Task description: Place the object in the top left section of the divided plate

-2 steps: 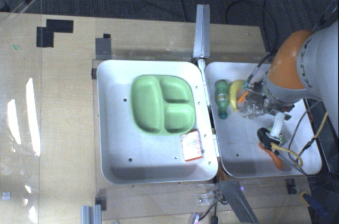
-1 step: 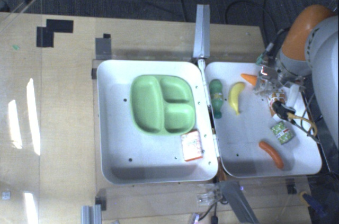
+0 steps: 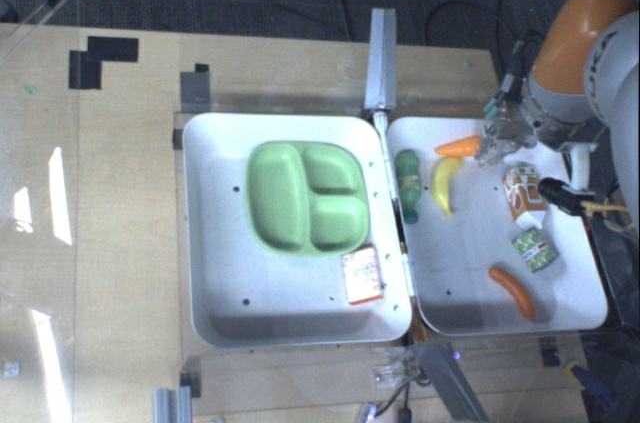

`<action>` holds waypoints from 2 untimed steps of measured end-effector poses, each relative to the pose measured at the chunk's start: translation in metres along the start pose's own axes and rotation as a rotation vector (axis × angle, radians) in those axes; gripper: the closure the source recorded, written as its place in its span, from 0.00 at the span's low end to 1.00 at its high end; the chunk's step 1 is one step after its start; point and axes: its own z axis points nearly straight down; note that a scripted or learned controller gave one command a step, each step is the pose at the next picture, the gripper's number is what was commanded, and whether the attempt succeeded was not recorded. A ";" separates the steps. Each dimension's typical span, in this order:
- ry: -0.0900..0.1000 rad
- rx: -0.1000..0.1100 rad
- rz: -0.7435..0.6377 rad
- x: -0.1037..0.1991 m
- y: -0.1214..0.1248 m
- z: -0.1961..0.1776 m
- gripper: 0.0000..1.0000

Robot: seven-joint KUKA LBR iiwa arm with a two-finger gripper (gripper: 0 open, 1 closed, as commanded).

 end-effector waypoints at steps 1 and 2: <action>0.000 -0.005 -0.001 0.000 0.001 -0.001 0.00; 0.000 0.000 -0.005 0.001 0.002 -0.008 1.00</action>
